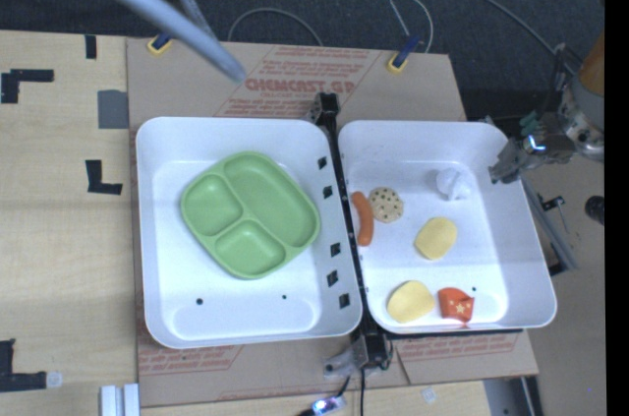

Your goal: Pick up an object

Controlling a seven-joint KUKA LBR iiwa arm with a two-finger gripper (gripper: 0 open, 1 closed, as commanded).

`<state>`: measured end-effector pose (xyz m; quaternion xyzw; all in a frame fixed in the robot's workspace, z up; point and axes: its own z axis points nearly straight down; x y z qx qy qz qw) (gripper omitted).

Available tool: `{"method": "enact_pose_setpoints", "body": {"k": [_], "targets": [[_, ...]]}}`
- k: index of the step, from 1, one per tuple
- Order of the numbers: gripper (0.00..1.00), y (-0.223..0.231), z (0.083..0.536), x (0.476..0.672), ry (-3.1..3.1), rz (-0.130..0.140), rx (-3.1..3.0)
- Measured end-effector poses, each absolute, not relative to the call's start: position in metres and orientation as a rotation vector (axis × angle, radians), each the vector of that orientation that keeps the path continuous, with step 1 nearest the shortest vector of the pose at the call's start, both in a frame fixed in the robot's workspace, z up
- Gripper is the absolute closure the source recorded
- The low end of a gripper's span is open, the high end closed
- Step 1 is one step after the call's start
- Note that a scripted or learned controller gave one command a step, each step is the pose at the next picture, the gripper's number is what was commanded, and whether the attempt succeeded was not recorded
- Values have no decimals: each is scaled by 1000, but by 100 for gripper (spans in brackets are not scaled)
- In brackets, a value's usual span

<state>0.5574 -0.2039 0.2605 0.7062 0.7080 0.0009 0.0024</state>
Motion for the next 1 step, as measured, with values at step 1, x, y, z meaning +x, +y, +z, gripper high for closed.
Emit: {"method": "enact_pose_setpoints", "body": {"k": [1], "targets": [[100, -145, 246, 555, 2229, -1, 2217]]}}
